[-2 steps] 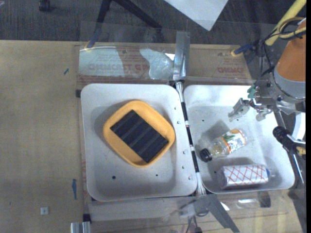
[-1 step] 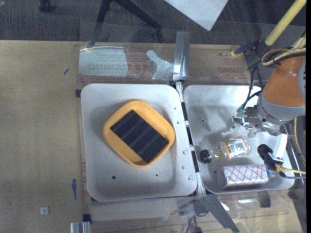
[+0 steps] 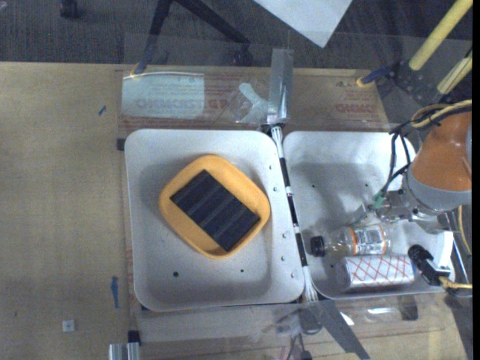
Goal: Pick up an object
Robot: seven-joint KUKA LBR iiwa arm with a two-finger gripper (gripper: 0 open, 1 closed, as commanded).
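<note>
In the right bin a small clear bottle with a black cap lies on its side, cap pointing left. Just in front of it lies a pack with a red and white lattice pattern, touching or nearly touching the bottle. My gripper reaches in from the right and hovers directly behind the bottle's right end, low over the bin floor. The arm's orange band sits above the bin's right rim. The left bin holds a yellow rounded tray-like thing with a black ribbed top.
A metal divider strip runs between the two bins. The back half of the right bin floor is bare white. Brown bench surface surrounds the bins, with taped plastic behind the left one.
</note>
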